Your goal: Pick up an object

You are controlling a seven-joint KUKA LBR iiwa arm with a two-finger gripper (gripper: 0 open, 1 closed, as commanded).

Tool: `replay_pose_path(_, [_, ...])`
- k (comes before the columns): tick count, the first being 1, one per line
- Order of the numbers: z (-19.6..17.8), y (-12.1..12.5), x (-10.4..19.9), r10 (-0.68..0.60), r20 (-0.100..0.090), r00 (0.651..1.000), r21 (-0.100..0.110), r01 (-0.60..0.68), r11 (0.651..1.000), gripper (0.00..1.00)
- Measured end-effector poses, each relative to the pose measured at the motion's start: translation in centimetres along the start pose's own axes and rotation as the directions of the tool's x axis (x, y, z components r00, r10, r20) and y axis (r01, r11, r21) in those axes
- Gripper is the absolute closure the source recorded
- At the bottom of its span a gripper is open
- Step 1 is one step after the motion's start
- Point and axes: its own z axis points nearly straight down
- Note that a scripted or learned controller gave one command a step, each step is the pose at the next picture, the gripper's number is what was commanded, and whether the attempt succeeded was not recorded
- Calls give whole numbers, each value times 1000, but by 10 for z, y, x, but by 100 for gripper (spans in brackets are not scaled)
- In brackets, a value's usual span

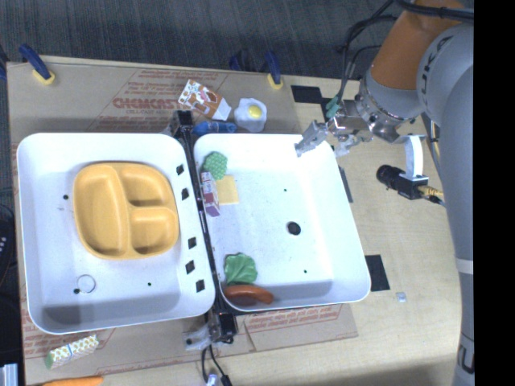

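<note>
We note a dark grey carpet floor (161, 14) beyond the pincer (310, 141). Below and left of it, a pale wooden bench (402, 312) bears printed brown cardboard (121, 95), blue clamps (36, 63) and black tape marks (376, 272). Lighting even.

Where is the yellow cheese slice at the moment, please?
The yellow cheese slice lies in the right bin, near its upper-left corner, just below a green leafy piece and beside a small red packet.
</note>
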Motion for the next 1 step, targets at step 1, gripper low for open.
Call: replay_pose_path(1, [141, -29, 21, 120, -2, 993, 3, -120, 993, 0])
